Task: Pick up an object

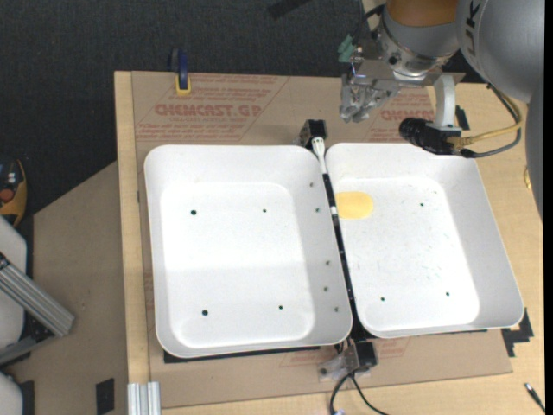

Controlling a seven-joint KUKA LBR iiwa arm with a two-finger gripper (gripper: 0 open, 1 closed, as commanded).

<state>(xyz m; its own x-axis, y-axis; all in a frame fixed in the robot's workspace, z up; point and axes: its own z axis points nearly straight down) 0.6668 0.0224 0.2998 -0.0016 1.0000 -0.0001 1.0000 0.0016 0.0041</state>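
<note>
A flat yellow oval object (354, 205) lies in the right bin (449, 309), close to its left wall and toward the far end. My gripper (357, 109) hangs high over the bench just beyond the far edge of the right bin, above and behind the yellow object and well apart from it. Nothing shows between its fingers.
The left bin (173, 232) sits beside the right one, joined by a black clamp strip (333, 223) down the middle. A blue and yellow clamp (181, 72) stands at the board's far left corner. Aluminium framing (34, 305) lies at the left.
</note>
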